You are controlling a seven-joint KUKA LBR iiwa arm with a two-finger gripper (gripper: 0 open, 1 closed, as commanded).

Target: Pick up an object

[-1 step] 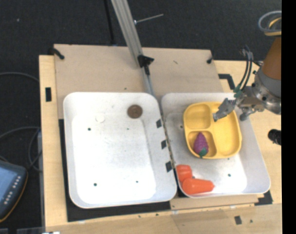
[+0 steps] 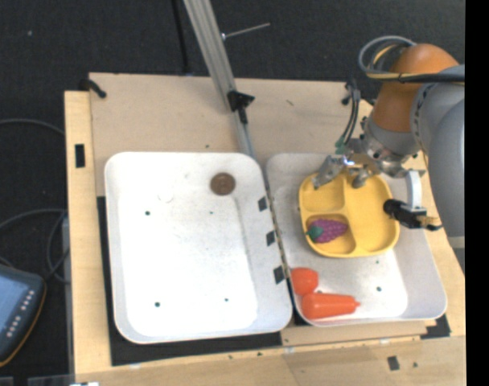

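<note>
My gripper (image 2: pixel 341 174) hangs over the back rim of a yellow divided plate (image 2: pixel 371 215) in the right bin (image 2: pixel 413 284). Its two metal fingers stand apart with nothing between them, one above the plate's back left rim and the other above its back edge. A purple bunch of grapes (image 2: pixel 328 230) lies in the plate's front left compartment, below and in front of the gripper. An orange carrot (image 2: pixel 328 303) and a small orange-red fruit (image 2: pixel 304 279) lie at the right bin's front left corner. A brown round disc (image 2: pixel 222 184) sits near the back of the left bin (image 2: pixel 148 296).
A slanted aluminium pole (image 2: pixel 215 55) rises from the bench behind the bins. A ridge with black clips (image 2: pixel 271 237) divides the two bins. A tablet (image 2: pixel 7 308) lies off the bench at the far left.
</note>
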